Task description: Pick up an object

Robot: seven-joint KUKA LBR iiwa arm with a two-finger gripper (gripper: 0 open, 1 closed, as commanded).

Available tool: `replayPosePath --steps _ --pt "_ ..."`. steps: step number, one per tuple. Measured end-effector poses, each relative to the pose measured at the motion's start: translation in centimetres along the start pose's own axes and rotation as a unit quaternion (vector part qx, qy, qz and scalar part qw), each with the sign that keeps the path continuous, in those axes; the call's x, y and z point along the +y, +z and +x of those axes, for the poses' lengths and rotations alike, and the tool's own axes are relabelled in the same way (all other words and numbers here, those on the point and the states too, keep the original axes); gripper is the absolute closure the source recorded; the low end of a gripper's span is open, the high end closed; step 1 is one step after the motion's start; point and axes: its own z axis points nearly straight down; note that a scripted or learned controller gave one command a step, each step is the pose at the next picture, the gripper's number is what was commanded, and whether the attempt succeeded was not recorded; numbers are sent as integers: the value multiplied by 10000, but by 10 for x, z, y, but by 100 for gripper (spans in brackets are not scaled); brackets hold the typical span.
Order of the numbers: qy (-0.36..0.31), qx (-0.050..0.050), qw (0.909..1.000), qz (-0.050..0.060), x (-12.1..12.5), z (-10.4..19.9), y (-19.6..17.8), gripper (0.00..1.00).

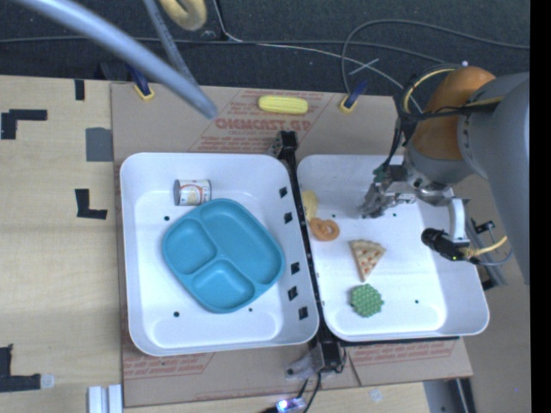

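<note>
My gripper point(375, 203) hangs low over the upper middle of the right bin point(465, 312), its fingers pointing down at the bin floor with nothing seen between them. Left of it lie an orange ring-shaped piece point(325, 229) and a pale yellow piece point(308, 203) against the bin's left wall. A pizza slice point(367, 257) lies below the gripper, and a green bumpy round piece point(366, 300) sits nearer the front.
The left bin point(142, 175) holds a blue divided plate point(223, 254) and a small can point(192, 192) lying on its side. A yellow banana-like toy point(282, 104) rests on the cardboard behind the bins. Cables run along the right side.
</note>
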Motion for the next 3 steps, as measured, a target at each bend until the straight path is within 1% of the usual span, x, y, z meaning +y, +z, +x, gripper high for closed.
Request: replayPosePath --steps 1,2,3 --pt "7 4 10000 -23 -7 7 -52 100" --pt "16 3 10000 -17 -14 3 -98 100" --pt "7 -3 10000 -36 -13 4 -162 100"
